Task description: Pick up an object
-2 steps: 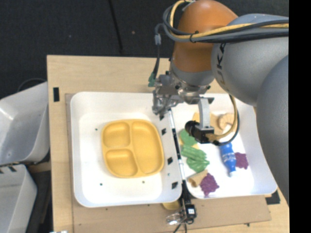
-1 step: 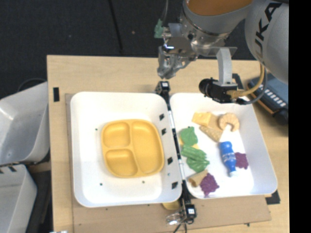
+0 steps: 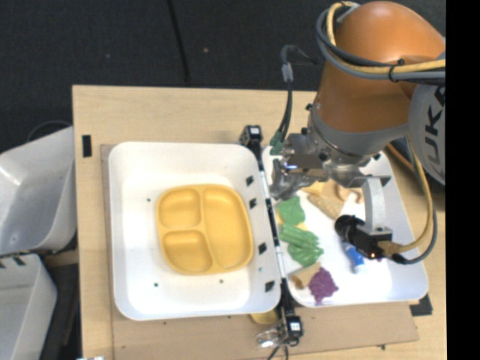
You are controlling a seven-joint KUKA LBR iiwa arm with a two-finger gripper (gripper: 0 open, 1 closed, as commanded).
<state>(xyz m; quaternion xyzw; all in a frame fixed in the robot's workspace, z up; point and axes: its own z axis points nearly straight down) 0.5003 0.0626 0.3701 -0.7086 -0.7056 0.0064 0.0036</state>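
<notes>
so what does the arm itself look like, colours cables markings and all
The arm has a rounded orange shell over a grey wrist section, with grey and yellowish cables looping over its top. A white panel at the right carries part of a dark printed letter. Below the wrist sits a grey metal gripper assembly, with a thin dark cable running up from it. Its tips are too cluttered to make out.

The arm (image 3: pixel 375 73) hides the right bin's (image 3: pixel 405 276) far half. The tan pieces (image 3: pixel 330 197) are partly covered beneath it.
</notes>
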